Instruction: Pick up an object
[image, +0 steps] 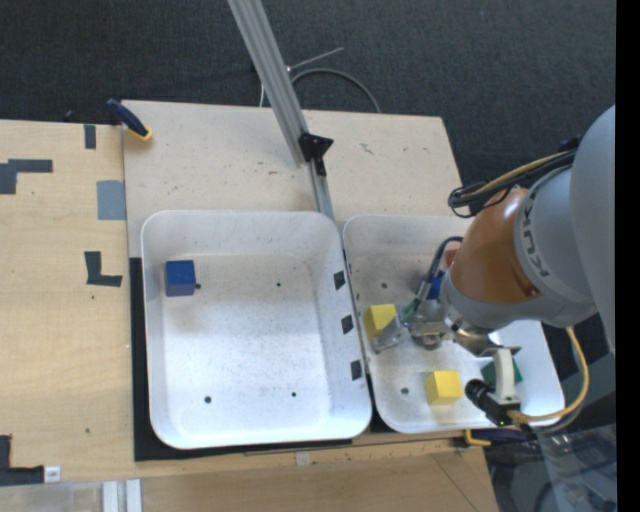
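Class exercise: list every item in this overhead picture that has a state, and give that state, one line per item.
Claw: low in the right bin, right beside a yellow block.
Yellow block by the claw: resting on the right bin's floor.
Second yellow block: lying loose near the right bin's front edge.
Blue block: sitting alone in the left bin, upper left.
Left bin: upright.
Right bin: upright.

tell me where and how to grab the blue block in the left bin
Grip the blue block across two opposite flat side faces, coming straight down from above. It is a small cube sitting apart on the bin floor, close to the left wall, so fingers closing along that wall probably fit best.
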